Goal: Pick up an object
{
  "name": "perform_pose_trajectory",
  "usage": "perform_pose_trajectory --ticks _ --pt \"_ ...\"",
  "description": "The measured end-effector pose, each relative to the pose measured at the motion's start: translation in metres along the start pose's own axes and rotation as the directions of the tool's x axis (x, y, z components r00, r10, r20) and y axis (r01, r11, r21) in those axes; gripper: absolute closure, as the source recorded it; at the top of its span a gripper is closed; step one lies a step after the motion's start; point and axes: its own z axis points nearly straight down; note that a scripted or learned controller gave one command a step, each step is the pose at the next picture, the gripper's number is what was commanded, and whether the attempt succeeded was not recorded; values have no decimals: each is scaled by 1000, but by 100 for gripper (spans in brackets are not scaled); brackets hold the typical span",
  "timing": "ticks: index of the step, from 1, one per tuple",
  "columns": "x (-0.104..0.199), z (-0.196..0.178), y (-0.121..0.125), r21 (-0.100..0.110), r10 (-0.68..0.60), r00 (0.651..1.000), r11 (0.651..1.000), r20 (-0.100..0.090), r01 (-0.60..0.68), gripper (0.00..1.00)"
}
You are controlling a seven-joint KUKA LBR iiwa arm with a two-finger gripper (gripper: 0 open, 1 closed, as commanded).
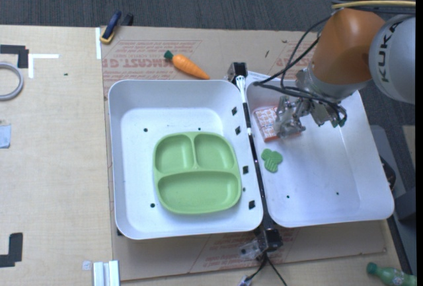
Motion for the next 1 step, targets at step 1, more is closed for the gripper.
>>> perform_pose_trajectory --ticks 1 --pt "88 -86 45 3 332 943 943 -22 -332 100"
